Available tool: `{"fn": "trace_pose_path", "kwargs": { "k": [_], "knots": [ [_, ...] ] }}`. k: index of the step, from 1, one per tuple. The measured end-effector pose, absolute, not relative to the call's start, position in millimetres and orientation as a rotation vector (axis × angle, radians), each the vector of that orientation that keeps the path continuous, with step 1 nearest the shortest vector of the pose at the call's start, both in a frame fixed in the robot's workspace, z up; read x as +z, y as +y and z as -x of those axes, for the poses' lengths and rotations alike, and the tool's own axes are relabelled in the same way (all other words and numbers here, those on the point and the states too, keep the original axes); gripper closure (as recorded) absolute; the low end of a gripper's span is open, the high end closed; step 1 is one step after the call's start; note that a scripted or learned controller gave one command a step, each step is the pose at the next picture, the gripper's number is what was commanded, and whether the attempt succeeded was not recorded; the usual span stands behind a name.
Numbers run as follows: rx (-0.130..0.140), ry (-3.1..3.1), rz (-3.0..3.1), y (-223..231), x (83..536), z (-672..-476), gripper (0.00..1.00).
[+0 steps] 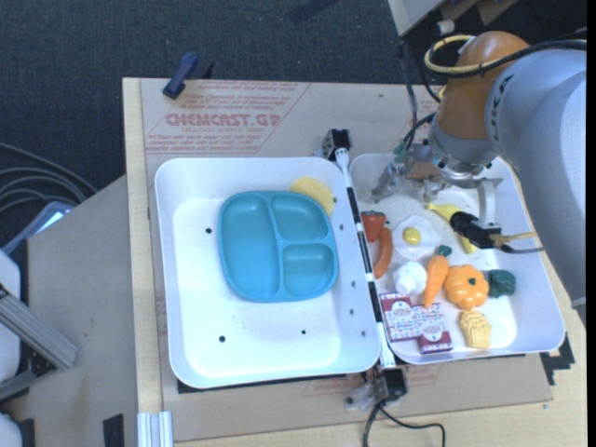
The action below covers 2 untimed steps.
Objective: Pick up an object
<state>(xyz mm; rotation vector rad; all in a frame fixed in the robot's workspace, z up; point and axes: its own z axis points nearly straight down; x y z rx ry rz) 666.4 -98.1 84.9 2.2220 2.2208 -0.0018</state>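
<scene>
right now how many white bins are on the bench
2. The left bin holds a blue divided plate; the right bin holds toy food, under the arm. None seems hidden.

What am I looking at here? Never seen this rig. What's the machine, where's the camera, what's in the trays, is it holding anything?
One fixed camera looks down at a slant on a bench. The grey arm with the orange band is a KUKA robot reaching in from the right; its gripper hangs over the far end of the right bin. I can't tell whether it holds anything. The left bin holds a blue divided plate, with a yellow piece at the plate's far corner. The right bin is full of toy food: a fried egg, a carrot, an orange pumpkin, fries, a red carton. The job is to pick one object up.
</scene>
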Motion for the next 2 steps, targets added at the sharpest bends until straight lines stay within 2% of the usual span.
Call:
{"fn": "trace_pose_path", "kwargs": {
  "k": [2],
  "knots": [
    [-0.002,2.222,-2.222,-94.6,84.9,-666.4,0.0]
  ]
}}
